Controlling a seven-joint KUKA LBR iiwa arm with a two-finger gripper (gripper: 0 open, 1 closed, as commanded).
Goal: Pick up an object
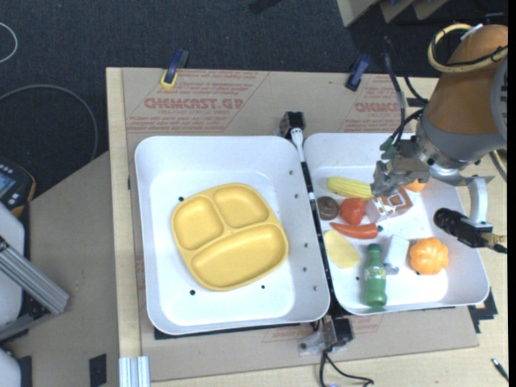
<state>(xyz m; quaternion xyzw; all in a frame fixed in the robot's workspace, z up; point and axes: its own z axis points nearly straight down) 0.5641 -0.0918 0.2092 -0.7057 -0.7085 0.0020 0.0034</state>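
The right bin (468, 285) holds several toy foods: a yellow corn cob (348, 187), a red tomato (353, 210), a red chili pepper (355, 230), a brown round piece (327, 207), a pale yellow piece (343, 252), a green bottle (373, 276) and an orange (427, 255). My gripper (390, 193) hangs over the bin's middle, just right of the corn and tomato, above a small red-and-white item (398, 204). Nothing shows between its fingers.
The left bin (157, 240) holds a yellow divided tray (230, 235). A black cylindrical part (459, 226) juts from the arm over the right bin's right side. Clamps sit at the bench's back edge and cables run above.
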